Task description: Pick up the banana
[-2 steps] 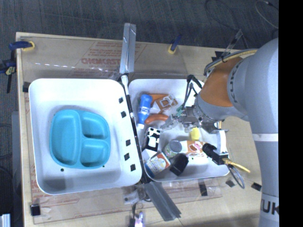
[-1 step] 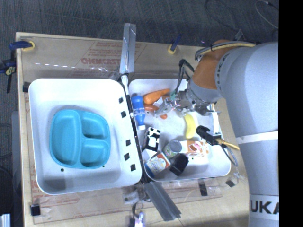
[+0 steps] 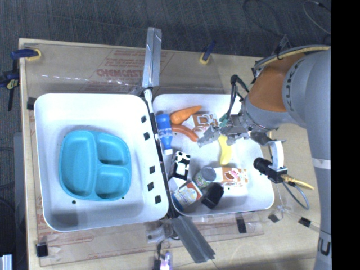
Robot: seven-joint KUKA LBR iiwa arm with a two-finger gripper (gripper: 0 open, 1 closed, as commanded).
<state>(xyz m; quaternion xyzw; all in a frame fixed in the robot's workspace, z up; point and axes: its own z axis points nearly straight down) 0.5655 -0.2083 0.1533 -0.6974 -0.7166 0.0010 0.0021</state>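
Observation:
The yellow banana point(image 3: 225, 152) lies in the right bin point(image 3: 264, 193), about mid-bin and pointing toward the front. My gripper point(image 3: 220, 135) hangs right over the banana's far end, on the grey arm that reaches in from the right. Its fingers look spread, one grey fingertip point(image 3: 206, 138) to the left of the banana's tip and the other to the right. The banana still rests among the other items and is not lifted.
Around the banana lie an orange carrot point(image 3: 184, 115), a blue bottle point(image 3: 163, 129), a black-and-white patterned box point(image 3: 181, 165), a small can point(image 3: 206, 175), a snack packet point(image 3: 233, 178) and a black object point(image 3: 212, 196). The left bin point(image 3: 50, 108) holds a blue divided plate point(image 3: 95, 165).

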